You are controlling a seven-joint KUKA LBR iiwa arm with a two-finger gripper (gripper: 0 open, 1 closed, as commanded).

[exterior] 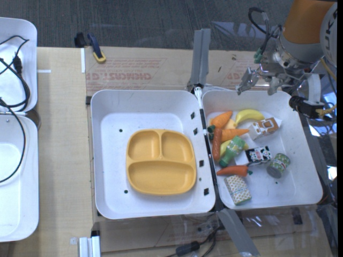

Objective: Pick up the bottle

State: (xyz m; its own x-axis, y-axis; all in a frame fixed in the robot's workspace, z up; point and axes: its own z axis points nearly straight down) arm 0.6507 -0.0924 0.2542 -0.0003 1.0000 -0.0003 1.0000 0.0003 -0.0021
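Observation:
The bottle (232, 150) is small and green with a lighter label. It lies tilted in the left half of the right bin (300, 189), wedged among carrots and touching a black-and-white carton (259, 155). My gripper (259, 84) hangs above the back rim of that bin, up and to the right of the bottle and well apart from it. Its two fingers are spread open with nothing between them.
Around the bottle lie three carrots (216, 142), a banana (250, 114), a brown carton (266, 126), a can (277, 165) and a patterned box (237, 189). The left bin (107, 191) holds a yellow divided plate (161, 161). Grey dividers stand between the bins.

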